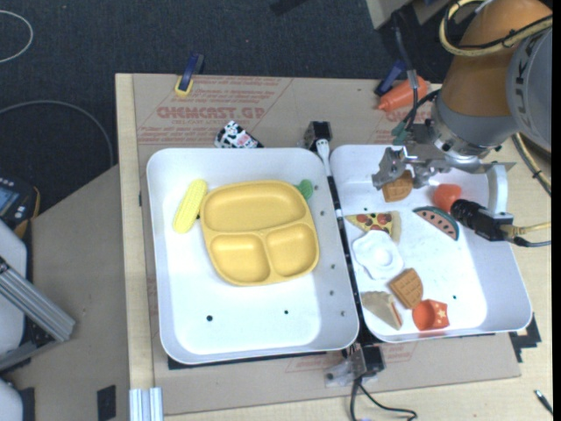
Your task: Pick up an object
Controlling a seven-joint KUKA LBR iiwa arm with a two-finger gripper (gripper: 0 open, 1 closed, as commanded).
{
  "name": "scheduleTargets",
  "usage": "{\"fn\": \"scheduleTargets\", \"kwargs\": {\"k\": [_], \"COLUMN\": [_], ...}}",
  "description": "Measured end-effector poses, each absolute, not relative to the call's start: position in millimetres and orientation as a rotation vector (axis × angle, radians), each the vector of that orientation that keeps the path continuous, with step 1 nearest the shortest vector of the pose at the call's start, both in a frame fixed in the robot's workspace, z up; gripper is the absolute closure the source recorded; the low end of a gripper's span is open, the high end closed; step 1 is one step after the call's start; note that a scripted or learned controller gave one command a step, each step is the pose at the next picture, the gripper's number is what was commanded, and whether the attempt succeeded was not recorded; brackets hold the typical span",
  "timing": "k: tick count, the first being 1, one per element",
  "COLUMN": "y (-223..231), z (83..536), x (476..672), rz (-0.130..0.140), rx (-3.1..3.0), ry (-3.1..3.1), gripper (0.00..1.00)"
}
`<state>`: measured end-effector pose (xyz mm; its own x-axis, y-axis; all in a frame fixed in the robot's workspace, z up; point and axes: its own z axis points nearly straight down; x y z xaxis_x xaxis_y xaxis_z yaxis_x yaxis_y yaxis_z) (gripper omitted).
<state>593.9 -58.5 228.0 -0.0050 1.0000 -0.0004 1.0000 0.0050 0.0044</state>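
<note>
While the arm (491, 68) reaches in from the right over the right bin (500, 279), its gripper (399, 175) sits low at the bin's upper left, and a small brown cracker-like piece (397, 189) shows right at its fingertips, so it looks pinched there between narrowly set jaws, though whether it is lifted off the floor I cannot tell. Just to the right lies a red tomato (445, 196), and beside that a watermelon slice (437, 223). Below the gripper, a pizza slice (375, 222) lies near the bin's left wall, with a fried egg (377, 255) just under it. Further down, a waffle (406, 287) lies close to a bread wedge (381, 308) and a red piece (430, 315) at the bin's near edge. Over in the left bin (237, 331), a yellow tray (259, 231) with three compartments sits near the middle, a corn cob (188, 205) lying beside its left edge and a bit of green (304, 188) peeking out at its upper right corner.
</note>
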Motion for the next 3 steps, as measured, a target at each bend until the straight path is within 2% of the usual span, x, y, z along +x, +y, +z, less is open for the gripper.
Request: {"fn": "scheduleTargets", "kwargs": {"k": [1, 2, 3], "y": [-40.1, -45.5, -48.7], "z": [231.2, 213.7, 234.1], "x": [595.6, 587.2, 594.6], "rz": [0.003, -0.005, 0.004], "rx": [2.217, 2.225, 2.217], "ry": [2.222, 2.223, 2.220], "gripper": [1.00, 1.00, 1.00]}}
